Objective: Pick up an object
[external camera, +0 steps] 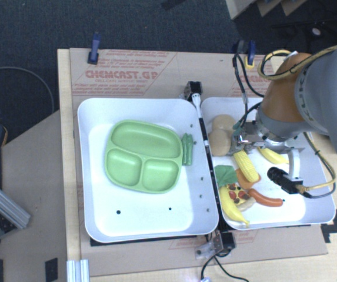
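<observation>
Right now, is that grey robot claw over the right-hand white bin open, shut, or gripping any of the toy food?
Grey two-finger gripper: cannot be told; it sits low over the yellow toy corn cob in the right white bin.

We've got just the one camera here, fixed up above the bench and looking down at a slant, so the far edge sits toward 12 o'clock and the near edge toward 6. It's pulled back enough that both white bins fit in frame side by side: the left bin toward 9 o'clock, the right bin toward 3. We also catch dark floor beyond the bench at 12 and some of it off at 9. The arm comes in from 3 o'clock and looms large there, since it's nearer the lens than the bins, covering part of the right bin's far side.
</observation>
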`<state>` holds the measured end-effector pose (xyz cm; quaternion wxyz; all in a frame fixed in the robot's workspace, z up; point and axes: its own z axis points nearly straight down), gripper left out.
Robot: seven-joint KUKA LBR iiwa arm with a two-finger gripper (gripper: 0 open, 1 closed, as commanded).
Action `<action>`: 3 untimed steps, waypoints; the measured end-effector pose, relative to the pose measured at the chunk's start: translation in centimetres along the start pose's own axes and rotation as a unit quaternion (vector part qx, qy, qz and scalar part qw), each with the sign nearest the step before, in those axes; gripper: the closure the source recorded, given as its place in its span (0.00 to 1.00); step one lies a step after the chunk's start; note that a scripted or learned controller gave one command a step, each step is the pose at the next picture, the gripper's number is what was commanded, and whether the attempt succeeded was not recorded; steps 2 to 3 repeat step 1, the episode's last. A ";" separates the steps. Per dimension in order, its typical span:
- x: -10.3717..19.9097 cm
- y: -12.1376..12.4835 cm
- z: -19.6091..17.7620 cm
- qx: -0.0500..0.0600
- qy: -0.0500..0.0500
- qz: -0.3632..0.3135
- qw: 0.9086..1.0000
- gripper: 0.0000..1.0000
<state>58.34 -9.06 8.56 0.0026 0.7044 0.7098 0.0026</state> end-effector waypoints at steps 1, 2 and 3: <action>6.0 -6.6 -10.5 0.000 0.002 0.000 1.000 1.00; 6.0 -6.6 -10.5 0.000 0.002 0.000 1.000 1.00; 6.0 -6.6 -10.5 0.000 0.002 0.000 1.000 1.00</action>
